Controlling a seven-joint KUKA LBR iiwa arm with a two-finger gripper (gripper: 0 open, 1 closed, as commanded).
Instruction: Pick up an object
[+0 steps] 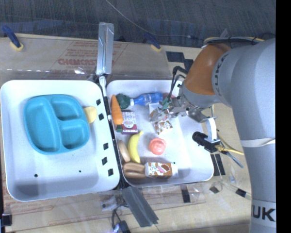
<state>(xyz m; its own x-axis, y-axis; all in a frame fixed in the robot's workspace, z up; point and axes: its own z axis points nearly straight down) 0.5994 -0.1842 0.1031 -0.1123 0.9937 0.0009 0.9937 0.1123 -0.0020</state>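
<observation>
Your arm point(242, 81) reaches in from three o'clock and its pincer point(170, 108) sits low in the right bin point(199, 171), over a small crinkled snack packet point(162, 123) toward twelve o'clock of that bin; you cannot tell from here how the pincer stands. That packet looks light, soft and slick, so I judge it would crumple and slide; take it across its narrow middle rather than at an edge. Just beside it at eleven o'clock lies a plastic bottle point(146, 99), and at nine o'clock a carrot point(116, 110). A banana point(134, 147) and a round orange-pink piece point(157, 146) lie toward six o'clock. The bin floor is smooth, white and crowded on its left half. The left bin point(19, 178) carries a blue tray point(56, 123), and the table point(63, 52) shows above.
</observation>
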